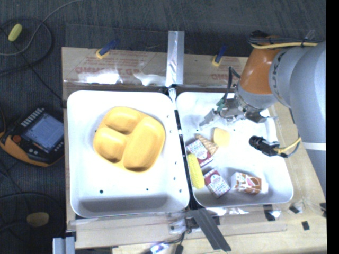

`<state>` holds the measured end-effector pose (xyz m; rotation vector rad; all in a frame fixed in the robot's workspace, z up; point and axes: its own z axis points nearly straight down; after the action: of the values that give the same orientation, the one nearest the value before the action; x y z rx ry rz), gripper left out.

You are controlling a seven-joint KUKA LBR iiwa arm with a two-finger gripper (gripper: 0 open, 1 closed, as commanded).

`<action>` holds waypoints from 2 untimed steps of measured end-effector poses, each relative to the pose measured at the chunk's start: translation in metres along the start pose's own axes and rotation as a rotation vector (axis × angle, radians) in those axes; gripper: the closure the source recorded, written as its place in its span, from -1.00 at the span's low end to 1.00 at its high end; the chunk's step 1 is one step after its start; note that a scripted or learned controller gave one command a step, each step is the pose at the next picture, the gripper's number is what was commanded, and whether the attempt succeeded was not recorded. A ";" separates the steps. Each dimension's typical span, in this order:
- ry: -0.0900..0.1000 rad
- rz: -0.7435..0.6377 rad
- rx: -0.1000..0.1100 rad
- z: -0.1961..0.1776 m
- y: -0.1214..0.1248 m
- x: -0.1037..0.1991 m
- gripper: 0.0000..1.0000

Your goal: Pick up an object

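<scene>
Camera view looks down on the counter (74, 62) and two white bins side by side. Over the right bin (280, 187) hangs the claw (212, 118), just above a pale yellow piece (221, 137); whether it grips anything, I cannot tell. Below lie a corn cob (194, 171), three small red-and-white packets (201, 148) (216, 182) (247, 183). Left bin (85, 194) carries a big yellow lump (128, 137).
</scene>
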<state>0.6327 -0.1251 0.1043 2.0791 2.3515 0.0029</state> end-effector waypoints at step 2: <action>-0.002 0.186 -0.010 0.013 -0.124 0.032 -1.00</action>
<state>0.5061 -0.1085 0.0909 2.2827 2.1430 0.0122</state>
